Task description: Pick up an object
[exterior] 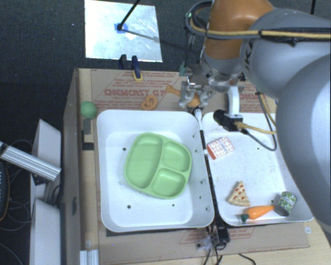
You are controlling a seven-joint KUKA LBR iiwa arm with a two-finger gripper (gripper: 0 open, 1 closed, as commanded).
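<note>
Bulky grey arm (289,62), orange band (235,15), yellowish cables, perhaps metal wrist fittings.

Brown bench top (124,88) printed with red lettering, bearing two shallow white bins, left (111,207) and right (264,168), side by side, a green ball (88,109) near the left bin's far corner.

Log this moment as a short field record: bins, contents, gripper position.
left bin: shallow white bin holding a light green divided plastic tray
right bin: shallow white bin holding a red-and-white checked card, a toy pizza slice, an orange toy carrot and a small grey-green can
gripper: gripper above the bins' far edge, near the divider
outside bins: small green ball at far left
</note>
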